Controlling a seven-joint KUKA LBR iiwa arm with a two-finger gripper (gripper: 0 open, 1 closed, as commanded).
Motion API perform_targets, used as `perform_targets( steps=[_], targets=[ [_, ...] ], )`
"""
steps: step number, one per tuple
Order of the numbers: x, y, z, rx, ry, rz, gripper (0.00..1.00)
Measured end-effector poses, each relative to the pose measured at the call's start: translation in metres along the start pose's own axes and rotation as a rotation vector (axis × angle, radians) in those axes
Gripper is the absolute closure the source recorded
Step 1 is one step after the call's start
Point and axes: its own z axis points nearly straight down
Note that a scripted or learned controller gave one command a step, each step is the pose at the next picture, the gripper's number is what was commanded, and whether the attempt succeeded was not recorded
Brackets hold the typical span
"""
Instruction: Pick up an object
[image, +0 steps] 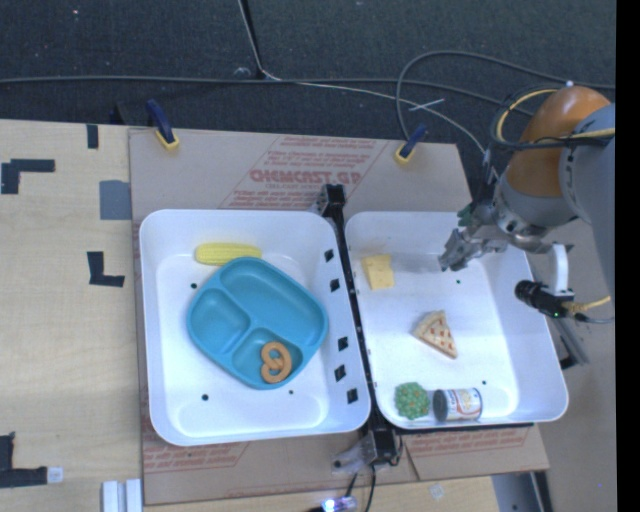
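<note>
Gripper (455, 258) poised at upper right of the right bin (530, 400), finger state impossible to tell, nothing seen in its grasp. Cheese cube (378, 272) just left of it, pizza slice (437, 333) below centre; pickup not yet made.
</note>
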Motion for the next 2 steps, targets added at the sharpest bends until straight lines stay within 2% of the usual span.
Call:
perform_targets(
  steps=[2],
  targets=[
    [-0.005, 0.005, -0.110, -0.006, 0.000, 0.002, 1.00]
  ],
)
